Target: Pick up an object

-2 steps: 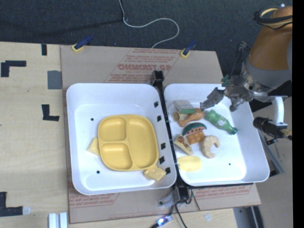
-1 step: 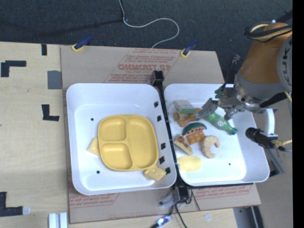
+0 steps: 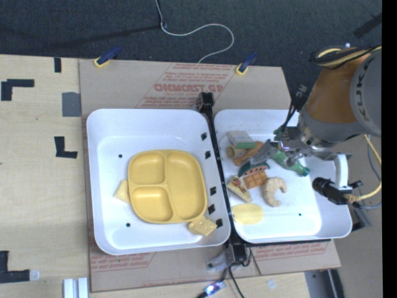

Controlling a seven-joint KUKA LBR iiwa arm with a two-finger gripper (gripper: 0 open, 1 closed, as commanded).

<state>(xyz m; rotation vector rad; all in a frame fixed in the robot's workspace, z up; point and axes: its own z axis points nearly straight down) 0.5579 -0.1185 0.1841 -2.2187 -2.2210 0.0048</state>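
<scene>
A cardboard-covered counter carries two white bins. In the right bin, toy foods huddle left of centre; the jaws hang at their right edge, and a green piece lies just under them. Whether they're clenched, I cannot tell.

The arm is running off the picture's right edge, so its upper part is cut away. The hand is sitting low over the right bin, and its fingers are too small and dark to read. It is covering part of a green item near the bin's right side. The yellow divided plate is hiding part of a pale yellow piece at its left edge. The counter is being cut off at the left edge.
</scene>
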